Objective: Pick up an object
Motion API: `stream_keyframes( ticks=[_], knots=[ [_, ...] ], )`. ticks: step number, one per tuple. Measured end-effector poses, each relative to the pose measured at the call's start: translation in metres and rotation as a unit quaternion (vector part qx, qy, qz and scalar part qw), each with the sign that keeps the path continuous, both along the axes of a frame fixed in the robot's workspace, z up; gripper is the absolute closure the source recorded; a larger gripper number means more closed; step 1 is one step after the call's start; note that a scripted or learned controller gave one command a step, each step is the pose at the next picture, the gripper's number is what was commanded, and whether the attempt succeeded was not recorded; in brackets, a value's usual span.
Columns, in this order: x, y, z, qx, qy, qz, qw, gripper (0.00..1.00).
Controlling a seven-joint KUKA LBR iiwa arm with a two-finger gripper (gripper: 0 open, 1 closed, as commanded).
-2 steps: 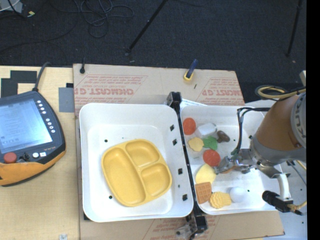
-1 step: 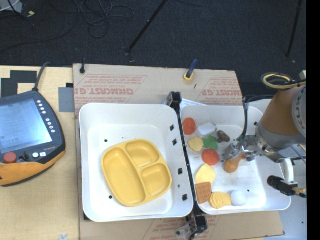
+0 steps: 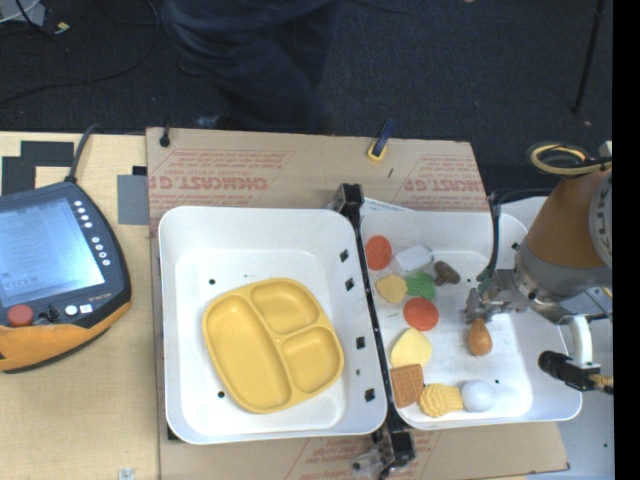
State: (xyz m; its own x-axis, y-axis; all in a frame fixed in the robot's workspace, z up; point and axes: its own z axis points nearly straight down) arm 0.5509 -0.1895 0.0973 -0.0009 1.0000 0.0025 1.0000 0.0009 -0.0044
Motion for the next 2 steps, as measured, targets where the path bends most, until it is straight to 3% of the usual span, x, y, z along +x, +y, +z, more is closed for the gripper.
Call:
stream_keyframes(
  ticks=[1, 2],
  knots=[
    [-0.040, 0.075, 0.112, 0.0004, -0.004, 0.003, 1.0000, 1.00],
    [-0.013, 0.126, 0.141, -0.0006, -0.002, 0.002, 1.0000, 1.00]
  ],
)
